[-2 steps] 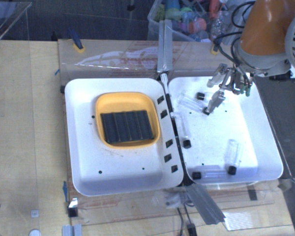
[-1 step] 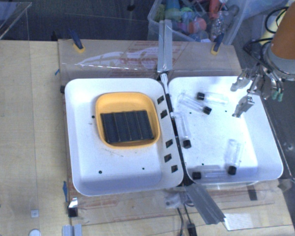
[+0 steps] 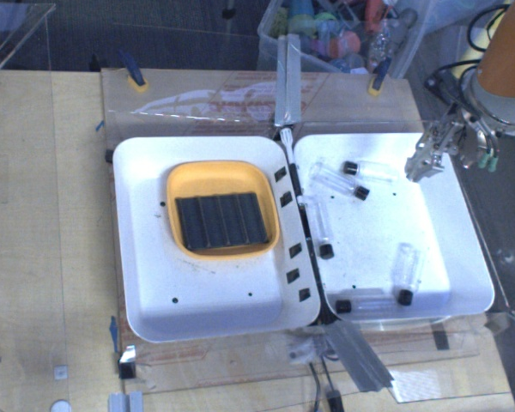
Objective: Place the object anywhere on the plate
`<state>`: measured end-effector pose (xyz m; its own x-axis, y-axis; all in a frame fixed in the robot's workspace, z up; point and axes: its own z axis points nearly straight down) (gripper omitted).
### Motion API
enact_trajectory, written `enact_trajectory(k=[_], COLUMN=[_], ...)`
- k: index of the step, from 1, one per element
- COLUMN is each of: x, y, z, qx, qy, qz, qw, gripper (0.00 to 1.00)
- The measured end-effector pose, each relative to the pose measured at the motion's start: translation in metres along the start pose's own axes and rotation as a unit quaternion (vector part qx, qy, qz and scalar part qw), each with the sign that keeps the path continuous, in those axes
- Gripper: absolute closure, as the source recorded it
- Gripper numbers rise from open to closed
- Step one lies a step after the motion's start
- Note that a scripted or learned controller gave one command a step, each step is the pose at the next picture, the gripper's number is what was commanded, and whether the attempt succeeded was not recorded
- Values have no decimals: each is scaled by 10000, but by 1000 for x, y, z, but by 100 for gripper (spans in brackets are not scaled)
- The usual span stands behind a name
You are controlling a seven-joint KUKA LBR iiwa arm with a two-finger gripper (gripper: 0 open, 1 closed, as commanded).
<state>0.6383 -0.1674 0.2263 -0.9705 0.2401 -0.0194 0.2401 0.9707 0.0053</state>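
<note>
A yellow plate (image 3: 178, 185) sits in the left bin (image 3: 142, 256), and a black ribbed slab (image 3: 221, 221) lies flat on it. Several clear plastic tubes with black caps lie scattered in the right bin (image 3: 451, 230): one near the back (image 3: 369, 171), one beside it (image 3: 336, 182), one along the divider (image 3: 319, 223), one at the front right (image 3: 405, 266) and one by the front wall (image 3: 369, 301). My gripper (image 3: 422, 166) hangs over the right bin's back right corner, to the right of the rear tubes and apart from them.
A clear tub of colourful toys (image 3: 343, 15) stands behind the bins. The arm's orange band (image 3: 502, 58) and cables are at the far right. A metal divider bar (image 3: 287, 84) runs between the bins at the back. Bare bench lies to the left.
</note>
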Motion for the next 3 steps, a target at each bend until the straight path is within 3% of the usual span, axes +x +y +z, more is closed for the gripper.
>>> enact_trajectory(k=[1,2,3], x=[-15,-21,-43], y=[6,-29,-46], z=[-30,-49,-4], qx=[9,4,-8], qy=[46,44,46], qz=[-1039,-1912,-3348], qw=[9946,9815,9423], gripper=[100,100,100])
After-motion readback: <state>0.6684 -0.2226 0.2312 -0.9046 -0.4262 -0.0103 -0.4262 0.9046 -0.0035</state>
